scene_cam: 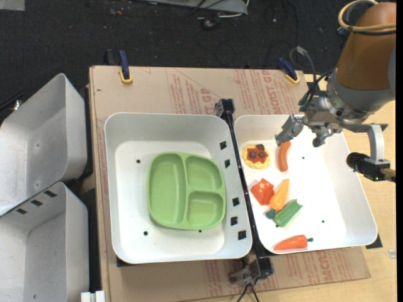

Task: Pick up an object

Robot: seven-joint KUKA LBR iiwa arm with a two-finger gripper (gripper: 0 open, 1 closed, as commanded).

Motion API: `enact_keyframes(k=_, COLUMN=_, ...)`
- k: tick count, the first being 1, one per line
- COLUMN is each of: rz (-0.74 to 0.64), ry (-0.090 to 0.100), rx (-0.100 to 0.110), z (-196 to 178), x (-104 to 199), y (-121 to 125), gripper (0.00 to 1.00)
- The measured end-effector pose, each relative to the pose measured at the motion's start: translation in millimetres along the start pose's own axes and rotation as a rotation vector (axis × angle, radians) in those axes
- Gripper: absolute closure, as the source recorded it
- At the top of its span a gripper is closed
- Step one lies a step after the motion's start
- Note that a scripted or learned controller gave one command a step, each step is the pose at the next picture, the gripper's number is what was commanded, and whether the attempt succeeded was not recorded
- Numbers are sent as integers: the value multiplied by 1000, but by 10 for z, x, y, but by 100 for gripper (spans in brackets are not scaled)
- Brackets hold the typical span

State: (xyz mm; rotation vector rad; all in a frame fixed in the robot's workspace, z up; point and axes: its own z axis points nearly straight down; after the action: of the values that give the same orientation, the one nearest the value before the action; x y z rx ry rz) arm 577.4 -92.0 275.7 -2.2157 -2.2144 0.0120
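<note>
The right bin (352,200) holds several toy foods. A red sausage (283,156) lies near the back, with a small round pizza (256,156) to its left. Toward the front are a red pepper (261,189), an orange pepper (280,194), a green vegetable (288,213) and an orange-red chili (293,242). My gripper (303,134) hangs over the back of this bin, open, with nothing between its fingers. Its left fingertip (287,131) is just above the sausage's top end.
The left bin (126,168) holds a green divided plate (187,190). A black clamp rail (238,181) runs between the two bins. More white bins (38,168) stand off the bench at the left. The right bin's right half is bare white floor.
</note>
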Motion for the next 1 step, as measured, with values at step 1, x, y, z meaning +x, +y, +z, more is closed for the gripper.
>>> enact_keyframes(k=1, rz=-2, ry=-1, rx=-11, z=-62, x=2, y=18, gripper=0)
